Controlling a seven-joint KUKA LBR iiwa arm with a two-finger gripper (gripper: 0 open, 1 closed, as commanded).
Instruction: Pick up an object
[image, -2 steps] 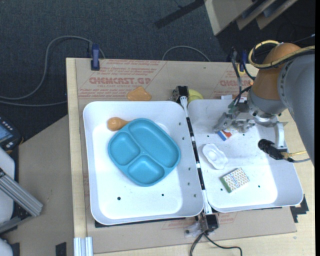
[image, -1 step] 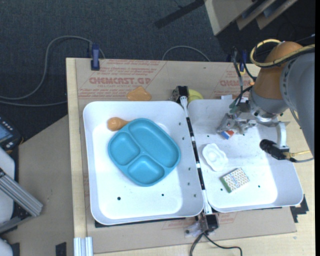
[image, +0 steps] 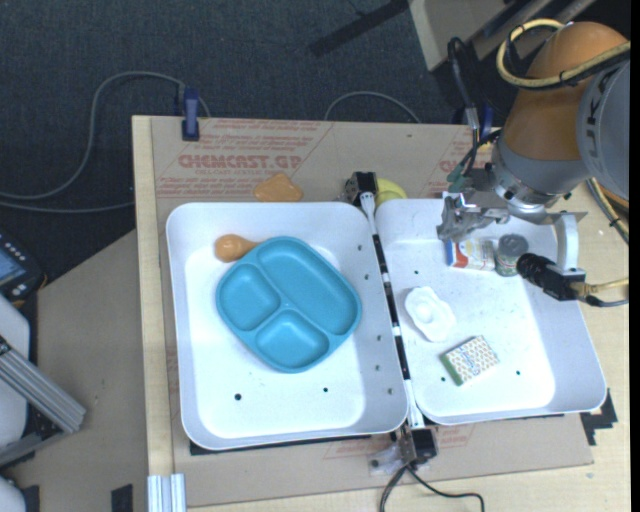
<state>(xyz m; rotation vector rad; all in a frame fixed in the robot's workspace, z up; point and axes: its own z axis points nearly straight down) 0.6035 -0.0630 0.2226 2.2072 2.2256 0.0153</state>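
- Bench: two white bins side by side; right bin is the working one.
- Near: patterned sponge.
- Middle: white lump.
- Far: small tube, lying crosswise, just below the gripper; whether the gripper is apart or together cannot be told.

Blue divided tray in left bin; end effector over right bin.

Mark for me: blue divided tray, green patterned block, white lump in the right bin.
blue divided tray (image: 288, 300), camera view, on the ridge where its compartments meet.
green patterned block (image: 470, 358), camera view, middle of its top face.
white lump (image: 427, 311), camera view, middle of its body.
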